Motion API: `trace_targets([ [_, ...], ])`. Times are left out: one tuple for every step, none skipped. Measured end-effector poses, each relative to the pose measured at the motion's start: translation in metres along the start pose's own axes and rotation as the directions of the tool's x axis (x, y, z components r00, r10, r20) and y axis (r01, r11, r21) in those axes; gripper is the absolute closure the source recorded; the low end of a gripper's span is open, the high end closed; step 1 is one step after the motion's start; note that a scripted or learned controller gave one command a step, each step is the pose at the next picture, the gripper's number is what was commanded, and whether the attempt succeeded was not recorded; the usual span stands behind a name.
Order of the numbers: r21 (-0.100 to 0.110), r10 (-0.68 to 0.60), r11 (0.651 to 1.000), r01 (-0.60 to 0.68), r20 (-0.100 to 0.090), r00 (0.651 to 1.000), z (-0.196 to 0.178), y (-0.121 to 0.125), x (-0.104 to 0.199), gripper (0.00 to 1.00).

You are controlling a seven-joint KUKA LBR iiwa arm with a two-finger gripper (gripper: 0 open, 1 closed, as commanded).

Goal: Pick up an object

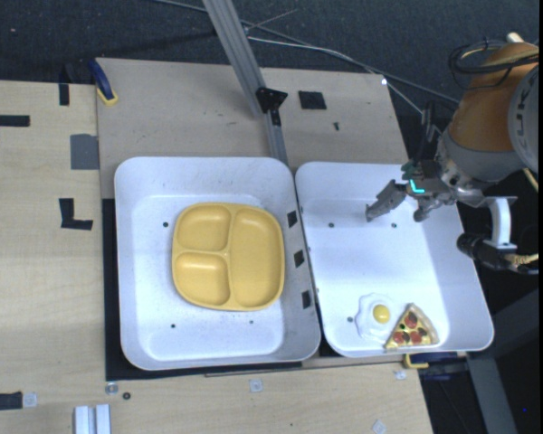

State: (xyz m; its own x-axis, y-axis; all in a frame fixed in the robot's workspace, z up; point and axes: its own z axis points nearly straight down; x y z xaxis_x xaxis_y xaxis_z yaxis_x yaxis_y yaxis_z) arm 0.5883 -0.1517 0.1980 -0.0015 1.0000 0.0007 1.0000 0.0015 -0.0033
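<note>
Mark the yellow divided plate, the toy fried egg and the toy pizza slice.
yellow divided plate (228,256), camera view, centre ridge.
toy fried egg (377,315), camera view, yolk.
toy pizza slice (411,329), camera view, topping.

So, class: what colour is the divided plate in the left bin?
Yellow: the divided plate shows plainly in the camera view.

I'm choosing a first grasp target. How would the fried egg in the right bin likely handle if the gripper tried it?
The fried egg lies flat and low, so it probably won't roll. Its thin edge may be hard to pinch. It touches the pizza slice, which a push would likely shift too.
</note>
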Motion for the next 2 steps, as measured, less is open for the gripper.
trace_targets([
  [-0.002,0.0,1.0,0.0,0.0,1.0,-0.001,0.0,0.0,0.0],
  [0.002,0.0,1.0,0.0,0.001,1.0,0.057,0.009,0.0,0.0],
])
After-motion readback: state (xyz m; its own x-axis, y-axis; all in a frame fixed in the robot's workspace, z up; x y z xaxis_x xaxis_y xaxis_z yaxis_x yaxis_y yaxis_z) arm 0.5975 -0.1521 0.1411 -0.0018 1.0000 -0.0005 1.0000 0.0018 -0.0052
